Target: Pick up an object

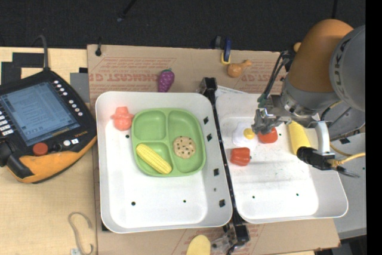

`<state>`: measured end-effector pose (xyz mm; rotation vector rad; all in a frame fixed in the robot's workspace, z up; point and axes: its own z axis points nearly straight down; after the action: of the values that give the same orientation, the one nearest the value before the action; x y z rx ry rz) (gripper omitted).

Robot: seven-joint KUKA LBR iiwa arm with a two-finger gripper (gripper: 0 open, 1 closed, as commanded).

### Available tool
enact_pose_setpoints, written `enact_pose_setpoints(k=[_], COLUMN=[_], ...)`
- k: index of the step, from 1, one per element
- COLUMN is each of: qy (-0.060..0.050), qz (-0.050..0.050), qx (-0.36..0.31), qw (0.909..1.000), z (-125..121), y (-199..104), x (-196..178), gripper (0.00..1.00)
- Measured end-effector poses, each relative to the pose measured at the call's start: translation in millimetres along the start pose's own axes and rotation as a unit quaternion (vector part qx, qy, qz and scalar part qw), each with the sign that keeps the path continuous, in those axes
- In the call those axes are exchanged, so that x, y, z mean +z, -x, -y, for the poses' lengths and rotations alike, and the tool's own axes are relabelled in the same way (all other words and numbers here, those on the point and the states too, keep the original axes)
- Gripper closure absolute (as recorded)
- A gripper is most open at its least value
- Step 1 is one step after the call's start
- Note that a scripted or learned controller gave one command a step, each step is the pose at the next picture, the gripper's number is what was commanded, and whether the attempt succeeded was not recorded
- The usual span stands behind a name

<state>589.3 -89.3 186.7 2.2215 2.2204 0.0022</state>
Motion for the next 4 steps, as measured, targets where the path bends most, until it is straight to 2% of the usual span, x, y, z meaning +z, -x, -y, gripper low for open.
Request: enact_pose_setpoints(k=[1,2,3,4], qy=[0.0,-0.003,-0.004,-0.003], qz=[0.0,-0.001,-0.001,-0.001], qx=[0.0,-0.001,-0.001,-0.002], qw=[1.0,1.0,1.0,1.0], z=[-0.4,18.5,48.9,78.0], y=[1.1,-47.2,-94.1,-145.6], x=[-43.0,-33.8,-26.3,-44.4], gripper=[1.0,1.0,1.0,1.0])
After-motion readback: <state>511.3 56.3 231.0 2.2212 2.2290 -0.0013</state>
